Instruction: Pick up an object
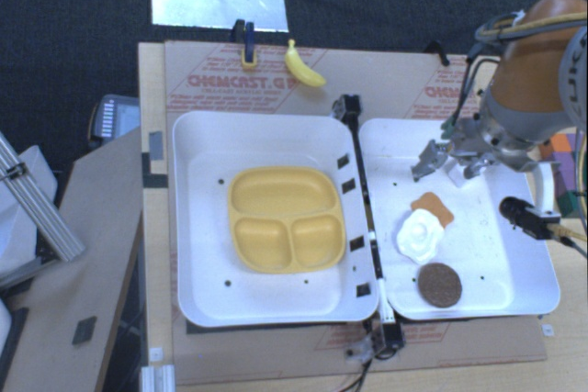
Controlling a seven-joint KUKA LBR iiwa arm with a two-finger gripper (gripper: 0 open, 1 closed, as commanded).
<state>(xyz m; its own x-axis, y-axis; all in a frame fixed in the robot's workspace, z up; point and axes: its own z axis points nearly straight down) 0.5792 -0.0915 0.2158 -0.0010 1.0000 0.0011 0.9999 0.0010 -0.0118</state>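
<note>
In the right bin (514, 289) lie three small things: a white fried-egg shape (419, 236), an orange slice (435, 207) tucked just behind it, and a dark brown round cookie (440, 285) nearer the front. My gripper (444, 160) hangs over the back part of that bin, up and slightly right of the orange slice. Its fingers are spread apart and nothing sits between them. The grey arm with the orange band reaches in from the right.
The left bin (197, 289) holds a yellow divided plate (283, 218). A yellow banana (303, 67) lies on the board behind the bins. A black divider (360, 197) runs between the bins. A black cable fitting (522, 216) sits at the right bin's right side.
</note>
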